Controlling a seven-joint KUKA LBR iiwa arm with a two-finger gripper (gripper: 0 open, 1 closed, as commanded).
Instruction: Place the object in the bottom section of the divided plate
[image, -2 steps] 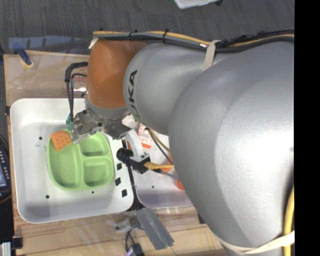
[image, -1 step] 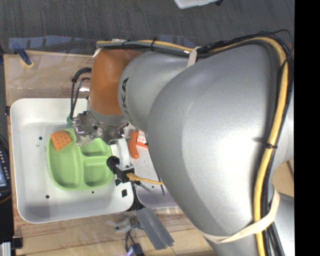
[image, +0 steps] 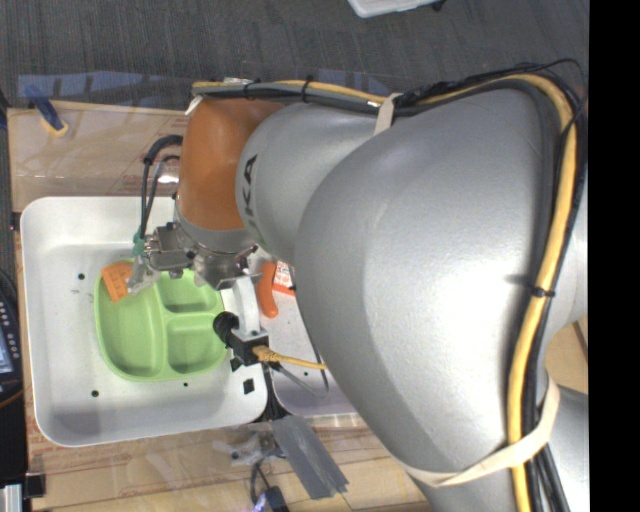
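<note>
A grey robot arm sweeps in over the bench, its bulk covering most of the bin that lies beside the one holding the green plate. The orange band above the wrist sits just past the plate's upper right corner, and the wrist points down toward that corner. The claw hangs over the plate's upper edge, close to an orange object that rests at the plate's upper left rim, partly on the green surface. Whether the claw is spread, pressed together or pinching that object cannot be told, since the wrist housing and cables block the tips. The plate lies in the white bin and shows three sections split by raised ridges; its upper right section is partly hidden under the wrist. A second orange piece and a small red-and-white item peek out just right of the plate, both cut off by the arm. A black fitting with a yellow cable sticks out beside the plate's right edge. Yellow and black cables run along the arm's outer curve.
</note>
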